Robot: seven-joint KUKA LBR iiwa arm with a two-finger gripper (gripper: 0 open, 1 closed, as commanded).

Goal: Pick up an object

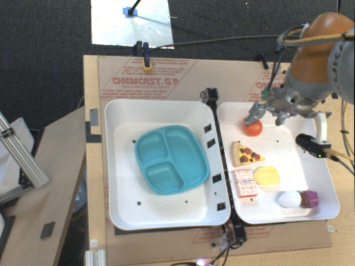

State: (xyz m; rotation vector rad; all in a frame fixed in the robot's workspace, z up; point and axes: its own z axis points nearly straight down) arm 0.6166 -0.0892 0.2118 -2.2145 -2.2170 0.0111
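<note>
Tomato (253, 128), small and orange-red, sits in the far left part of the right bin (294, 159), close to the wall it shares with the left bin (119, 148). The claw (268, 117) hangs over that far end of the right bin, reaching in from the right on a grey arm with an orange band. Its two fingers (255, 114) are spread apart with nothing between them. The left finger's tip is at the top edge of the tomato; whether it touches cannot be told.

Nearer in the same bin, a toy pizza slice (247, 154) lies just beside the dividing wall. Nearer still, a small red and white box (244, 183) sits with a yellow rounded piece (267, 175) just to its right. At the near right corner, a white egg (289, 199) touches a small purple object (309, 198).

The left bin holds a blue divided plate (171, 158), lying flat near its middle. Both bins rest on a brown worktop (166, 76) with red lettering.
</note>
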